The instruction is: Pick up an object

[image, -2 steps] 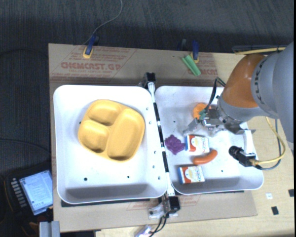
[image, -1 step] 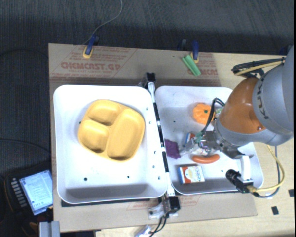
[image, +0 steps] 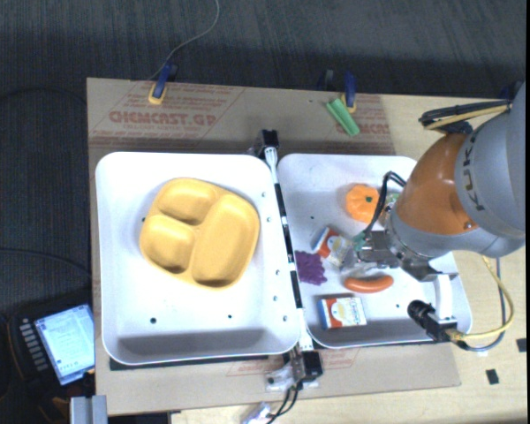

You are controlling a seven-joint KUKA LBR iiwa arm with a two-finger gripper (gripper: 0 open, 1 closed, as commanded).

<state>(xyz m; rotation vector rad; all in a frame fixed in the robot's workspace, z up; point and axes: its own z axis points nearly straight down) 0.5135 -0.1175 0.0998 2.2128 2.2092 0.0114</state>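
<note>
The right bin holds an orange pumpkin-like toy, a red sausage-shaped toy, a purple grape bunch, a small orange-and-white carton and a small grey-and-red piece. My gripper reaches in from the right and hangs low over the middle of this bin, just above the red sausage and next to the grey-and-red piece. The wrist hides what lies between its fingers.
The left bin holds a large yellow three-part plate. A black divider runs between the bins. A green clip and a blue clip sit on the cardboard behind. Cables trail at the bench's right front.
</note>
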